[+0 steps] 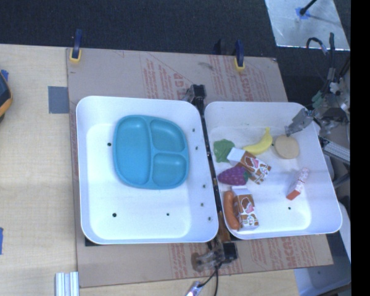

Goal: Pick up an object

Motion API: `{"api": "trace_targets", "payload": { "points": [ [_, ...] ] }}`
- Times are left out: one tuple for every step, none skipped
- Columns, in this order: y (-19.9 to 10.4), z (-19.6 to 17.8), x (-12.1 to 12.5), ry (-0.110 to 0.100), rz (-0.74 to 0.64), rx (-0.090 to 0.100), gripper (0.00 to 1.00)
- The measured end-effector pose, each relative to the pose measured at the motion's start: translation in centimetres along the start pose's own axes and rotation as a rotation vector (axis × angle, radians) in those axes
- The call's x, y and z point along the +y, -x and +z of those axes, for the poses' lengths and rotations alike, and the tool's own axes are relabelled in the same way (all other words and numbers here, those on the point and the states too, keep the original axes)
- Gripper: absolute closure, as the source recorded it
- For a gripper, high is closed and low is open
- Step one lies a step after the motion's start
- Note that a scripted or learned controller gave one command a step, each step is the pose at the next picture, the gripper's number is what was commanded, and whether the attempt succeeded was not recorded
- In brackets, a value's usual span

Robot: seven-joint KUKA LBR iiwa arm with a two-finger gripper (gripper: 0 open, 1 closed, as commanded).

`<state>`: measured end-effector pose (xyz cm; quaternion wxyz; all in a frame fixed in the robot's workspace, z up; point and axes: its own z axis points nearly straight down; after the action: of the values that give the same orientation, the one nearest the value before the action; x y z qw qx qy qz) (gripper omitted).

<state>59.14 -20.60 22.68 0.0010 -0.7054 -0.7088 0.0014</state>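
Note:
The right bin (320, 217) holds several small items: a yellow banana (261, 143), a beige round piece (287, 147), a green piece (222, 149), purple grapes (232, 176), a small printed carton (255, 167), a second carton (245, 209) beside an orange carrot-like piece (230, 210), and a red and white tube (298, 184). My gripper (296, 124) reaches in at the bin's upper right corner, just above the beige piece and to the right of the banana. I see nothing held in it.
The left bin (98, 221) carries a blue divided plate (151, 152). Clamps (198, 92) sit between the bins at the far and near ends. Arm hardware and cables crowd the right edge (333, 100).

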Motion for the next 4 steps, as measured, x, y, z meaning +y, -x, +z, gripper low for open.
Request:
{"api": "trace_targets", "payload": {
  "points": [
    [-3.4,13.6,4.4,-0.003,-0.001,0.001,0.00],
    [-9.0,13.5,0.3,-0.001,-0.003,0.000,0.00],
    [-8.8,13.5,-0.4,-0.001,0.000,0.000,0.00],
    [-8.7,12.5,-0.4,-0.003,-0.001,-0.001,1.00]
  ]
}}
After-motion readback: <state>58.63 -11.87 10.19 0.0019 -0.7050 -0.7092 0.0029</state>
